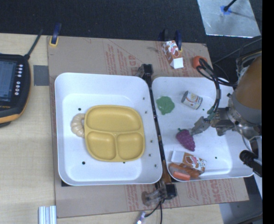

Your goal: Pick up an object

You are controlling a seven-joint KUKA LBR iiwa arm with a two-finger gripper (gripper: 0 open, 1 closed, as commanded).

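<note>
We see the gripper (pixel 198 125) reaching in from the right over the right bin (pixel 221 167), its grey fingers slanting down and to the left toward the bin floor. We cannot tell from this slant whether they are spread or pressed together, and nothing shows pinched between them.

The nearest thing is the purple grape cluster (pixel 186 139), lying on the bin floor just below and to the left of the fingertips, close beside them but, as far as we can judge, apart. Its long axis runs from upper left to lower right, roughly crosswise to the line the fingers reach along, which we judge favourable for closing across its narrow width.

The other candidates lie farther off. The green leafy piece (pixel 165 104) sits up and to the left, near the bin's left wall. The small tin can (pixel 192 100) lies on its side above the gripper, near the back of the bin. The snack packet (pixel 189 161) and the orange carrot (pixel 182 173) crowd the front left corner, touching or overlapping.

In the left bin (pixel 66 167) the yellow divided plate (pixel 114 132) sits with a pale bread-like piece (pixel 77 124) tucked against its left edge, well apart from the arm.

So we judge that the coming move turns on a short shift down and left onto the grapes.
</note>
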